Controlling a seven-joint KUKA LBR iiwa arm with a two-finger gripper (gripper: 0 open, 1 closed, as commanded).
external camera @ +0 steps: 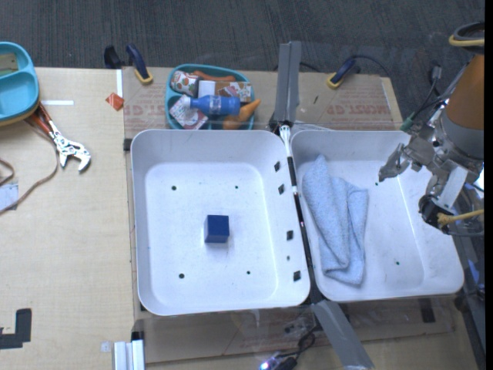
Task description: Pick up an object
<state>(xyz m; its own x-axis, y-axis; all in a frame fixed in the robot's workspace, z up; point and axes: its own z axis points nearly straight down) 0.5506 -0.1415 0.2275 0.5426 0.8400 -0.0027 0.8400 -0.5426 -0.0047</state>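
Observation:
A small blue cube [217,228] sits near the middle of the left white bin [154,168]. In the right white bin [400,245], a crumpled light blue towel [335,222] lies along the left side. My gripper [402,163] hangs over the back right part of the right bin, to the right of the towel and apart from it. I see nothing held in it. The grey arm with its orange band [466,106] comes in from the right edge.
A teal bowl [209,99] of small packets and a bottle stands behind the left bin. On the wooden bench to the left lie a wrench [68,151] and a teal tray [11,79]. A metal divider [289,75] rises between the bins.

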